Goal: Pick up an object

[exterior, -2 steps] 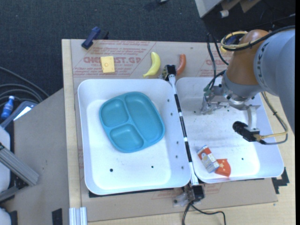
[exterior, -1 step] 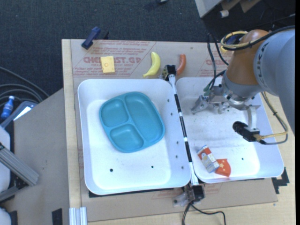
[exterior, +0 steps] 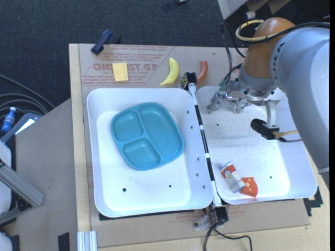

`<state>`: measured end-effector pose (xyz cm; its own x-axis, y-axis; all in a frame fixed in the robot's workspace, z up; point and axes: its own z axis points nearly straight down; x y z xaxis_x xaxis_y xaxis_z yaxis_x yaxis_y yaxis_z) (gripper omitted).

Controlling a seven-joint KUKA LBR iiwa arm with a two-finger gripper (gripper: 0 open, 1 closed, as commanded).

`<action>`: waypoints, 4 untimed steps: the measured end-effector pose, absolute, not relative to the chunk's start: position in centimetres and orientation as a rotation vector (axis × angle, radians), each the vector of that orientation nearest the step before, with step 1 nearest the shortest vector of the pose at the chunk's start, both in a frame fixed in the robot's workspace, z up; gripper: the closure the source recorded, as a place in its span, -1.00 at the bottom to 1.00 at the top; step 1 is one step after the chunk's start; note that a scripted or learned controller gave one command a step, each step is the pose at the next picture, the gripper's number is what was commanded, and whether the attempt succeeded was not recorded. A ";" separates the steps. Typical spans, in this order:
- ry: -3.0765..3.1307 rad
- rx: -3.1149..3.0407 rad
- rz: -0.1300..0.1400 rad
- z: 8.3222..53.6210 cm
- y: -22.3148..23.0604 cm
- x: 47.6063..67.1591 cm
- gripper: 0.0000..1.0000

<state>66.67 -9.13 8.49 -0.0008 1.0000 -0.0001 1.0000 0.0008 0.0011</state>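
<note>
The grey arm (exterior: 309,67) reaches in from the right of the frame and holds its hand (exterior: 226,102) low over the upper left corner of the right bin (exterior: 272,161), close to the wall it shares with the left bin (exterior: 104,182). From this angle it cannot be told whether the hand is set wide or narrow, and nothing is seen held in it.

The nearest things to pick lie well apart from the hand, toward the bottom of the frame. A small red-and-white packet (exterior: 230,174) rests on the right bin's floor near its lower left corner, with an orange piece (exterior: 249,186) just beside it on the lower right, apparently touching. The packet's long axis runs on a slant from upper left to lower right, so a grasp would likely need to close across that line. The floor between hand and packet looks bare, and the dividing wall stands close on the packet's left.

A blue divided plate (exterior: 146,135) sits alone in the left bin. Outside the bins, along the top of the table (exterior: 141,56), lie a banana (exterior: 170,72), an orange-red pepper-like thing (exterior: 202,71), a yellow tile (exterior: 120,72) and a blue object (exterior: 101,42).
</note>
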 end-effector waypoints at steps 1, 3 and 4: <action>2.221 2.217 0.002 9.5 -9.1 66.7 1.00; 2.220 2.215 0.003 10.6 -9.1 66.8 1.00; 2.218 2.212 0.005 11.6 -9.1 66.9 1.00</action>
